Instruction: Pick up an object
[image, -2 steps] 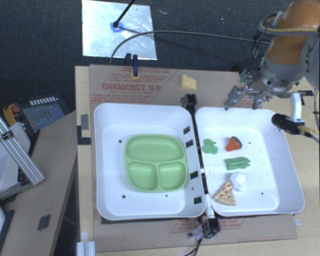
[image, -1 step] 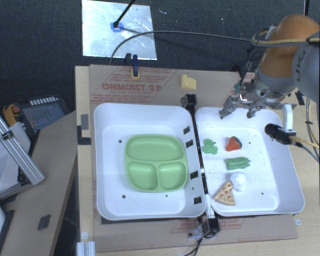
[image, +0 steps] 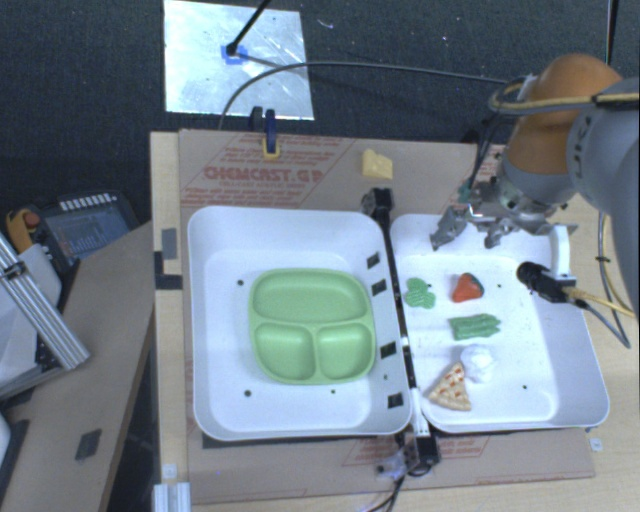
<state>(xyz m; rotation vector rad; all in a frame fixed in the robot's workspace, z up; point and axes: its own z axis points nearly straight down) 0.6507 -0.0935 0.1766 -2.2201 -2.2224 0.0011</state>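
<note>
The right bin (image: 560, 360) holds several small toy foods: a green leafy piece (image: 420, 294), a red strawberry-like piece (image: 467, 289), a green bean-like piece (image: 474, 326), a white crumpled piece (image: 479, 362) and a pizza slice (image: 452, 388). My gripper (image: 469, 233) hangs over the far end of that bin, above and behind the red piece. Its two fingers are spread apart with nothing between them.
The left bin (image: 215, 300) holds a green divided plate (image: 308, 325). A black divider with clips (image: 392, 310) runs between the bins. A yellow block (image: 377, 164) lies on the cardboard behind the bins. A black cable connector (image: 540, 279) juts over the right bin.
</note>
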